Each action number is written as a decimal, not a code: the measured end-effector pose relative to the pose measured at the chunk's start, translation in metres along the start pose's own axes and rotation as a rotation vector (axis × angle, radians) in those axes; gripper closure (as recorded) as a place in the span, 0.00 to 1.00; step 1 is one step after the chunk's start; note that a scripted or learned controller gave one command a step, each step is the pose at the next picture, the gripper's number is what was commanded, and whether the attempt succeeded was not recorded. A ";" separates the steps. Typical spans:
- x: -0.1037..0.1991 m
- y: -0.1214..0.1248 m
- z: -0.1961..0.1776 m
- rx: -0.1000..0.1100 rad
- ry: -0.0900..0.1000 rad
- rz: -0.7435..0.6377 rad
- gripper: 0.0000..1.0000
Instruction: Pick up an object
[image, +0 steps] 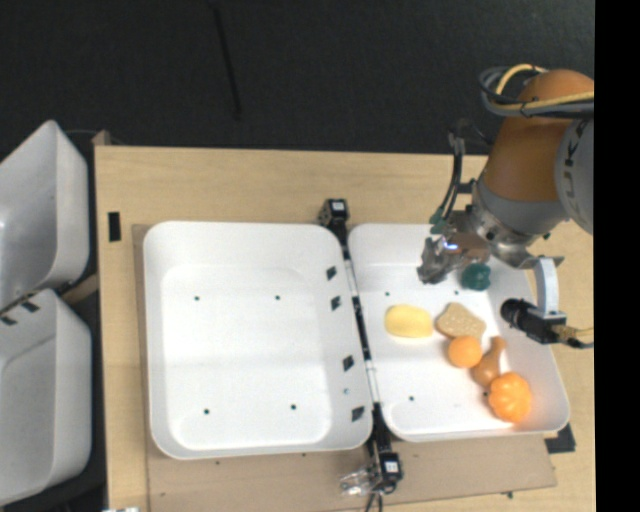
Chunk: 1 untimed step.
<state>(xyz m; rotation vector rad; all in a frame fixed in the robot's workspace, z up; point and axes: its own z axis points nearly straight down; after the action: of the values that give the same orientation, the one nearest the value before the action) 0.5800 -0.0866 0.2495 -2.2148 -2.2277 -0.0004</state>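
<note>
The right bin (400, 395) holds a pale yellow lemon-like piece (409, 321), a tan bread-like piece (461, 321), a small orange ball (464, 351), a brown pear-shaped piece (489, 364) and a larger orange fruit (510, 396). A dark teal object (476, 275) lies near the bin's back edge. My gripper (438, 262) hangs low over the bin's back part, just left of the teal object and above the lemon-like piece. Nothing shows between its tips.
The left bin (160, 300) lies beside the right one, parted by a ridge with black clips (352, 300). White housings (35, 300) stand at the far left. A black fitting (533, 318) sticks out at the right bin's right edge.
</note>
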 end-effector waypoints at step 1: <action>0.062 -0.003 -0.003 0.001 0.002 -0.002 1.00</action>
<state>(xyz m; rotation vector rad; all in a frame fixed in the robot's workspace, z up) 0.5769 -0.0244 0.2522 -2.2110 -2.2285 -0.0009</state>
